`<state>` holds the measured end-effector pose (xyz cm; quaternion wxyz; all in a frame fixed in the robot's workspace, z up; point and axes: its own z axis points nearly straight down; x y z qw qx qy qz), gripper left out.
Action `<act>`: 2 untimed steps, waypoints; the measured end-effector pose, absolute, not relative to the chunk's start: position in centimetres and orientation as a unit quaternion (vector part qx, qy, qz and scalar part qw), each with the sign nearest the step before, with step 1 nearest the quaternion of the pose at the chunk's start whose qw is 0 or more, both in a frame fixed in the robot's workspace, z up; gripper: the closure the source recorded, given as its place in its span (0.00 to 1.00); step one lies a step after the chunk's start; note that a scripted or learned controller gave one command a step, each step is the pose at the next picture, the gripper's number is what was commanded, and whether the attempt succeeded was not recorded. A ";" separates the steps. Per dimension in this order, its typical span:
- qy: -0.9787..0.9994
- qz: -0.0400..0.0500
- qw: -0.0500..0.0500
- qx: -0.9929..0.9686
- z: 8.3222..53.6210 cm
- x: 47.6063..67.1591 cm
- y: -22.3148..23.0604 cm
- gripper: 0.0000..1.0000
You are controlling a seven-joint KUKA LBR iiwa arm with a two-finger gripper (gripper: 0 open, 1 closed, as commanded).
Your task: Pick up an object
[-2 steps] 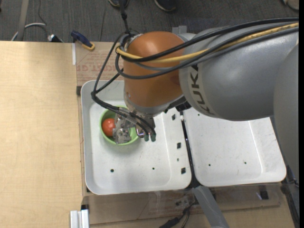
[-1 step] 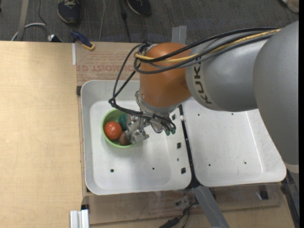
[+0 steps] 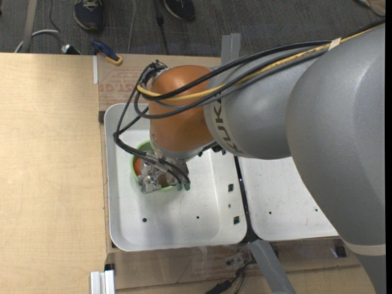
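Note:
My arm reaches in from the right, and its orange band (image 3: 179, 109) hangs over the left bin (image 3: 122, 225). Beneath the band my gripper (image 3: 154, 179) is low in this bin, directly over a green object (image 3: 139, 162) that has a red patch on it. The wrist and gripper body cover most of that object, leaving just its left rim and a sliver under the gripper showing. I cannot tell whether the gripper touches it.
The right bin (image 3: 288, 216) lies beside the left one, half under the grey arm. A wooden board (image 3: 49, 164) borders the left bin on its left. Black cables loop from the wrist over the bin's upper left part.

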<state>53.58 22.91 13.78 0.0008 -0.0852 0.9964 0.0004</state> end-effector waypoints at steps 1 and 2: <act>0.970 0.001 0.003 -0.242 22.9 50.5 22.3 1.00; 1.000 0.000 0.001 -0.012 22.1 51.5 20.2 1.00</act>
